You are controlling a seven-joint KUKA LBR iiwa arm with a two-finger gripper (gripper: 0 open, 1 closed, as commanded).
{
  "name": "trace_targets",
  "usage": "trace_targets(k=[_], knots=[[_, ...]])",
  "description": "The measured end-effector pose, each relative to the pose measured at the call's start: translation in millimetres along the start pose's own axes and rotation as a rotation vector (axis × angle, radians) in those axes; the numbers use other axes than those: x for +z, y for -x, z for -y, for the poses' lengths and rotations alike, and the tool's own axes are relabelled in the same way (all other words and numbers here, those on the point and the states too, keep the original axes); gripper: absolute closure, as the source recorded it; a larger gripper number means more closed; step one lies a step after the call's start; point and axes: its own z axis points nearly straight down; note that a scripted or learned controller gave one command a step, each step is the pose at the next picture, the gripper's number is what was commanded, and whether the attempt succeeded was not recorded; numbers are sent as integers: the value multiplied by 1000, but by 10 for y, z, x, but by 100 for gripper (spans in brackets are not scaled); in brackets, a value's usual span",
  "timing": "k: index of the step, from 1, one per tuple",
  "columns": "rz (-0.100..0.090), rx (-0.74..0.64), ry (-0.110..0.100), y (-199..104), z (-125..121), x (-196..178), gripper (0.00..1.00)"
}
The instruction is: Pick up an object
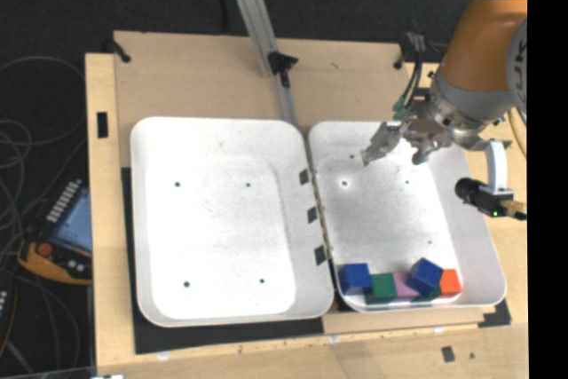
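Hovering over the upper part of the right bin [461,191], with gripper [395,150] spread wide and nothing between its fingers. Reaching in from the right on the grey arm with orange band [484,18]. Clustered well below along the bin's near wall: blue block [355,276], green block [382,286], pink block [406,287], second blue block [427,274], orange block [450,281], packed touching one another. Lying alongside, left bin [222,217]. Rising behind, slanted metal rail [253,4].
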Motion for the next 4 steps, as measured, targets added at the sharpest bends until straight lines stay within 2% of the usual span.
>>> trace_targets(k=[1, 2, 3, 4], knots=[[0, -12, 5, -628, 139, -474, 0], [1, 3, -9, 16, 1058, 152, 0], [5, 2, 4, 703, 961, -257, 0], [-1, -12, 1, 118, 919, -306, 0]])
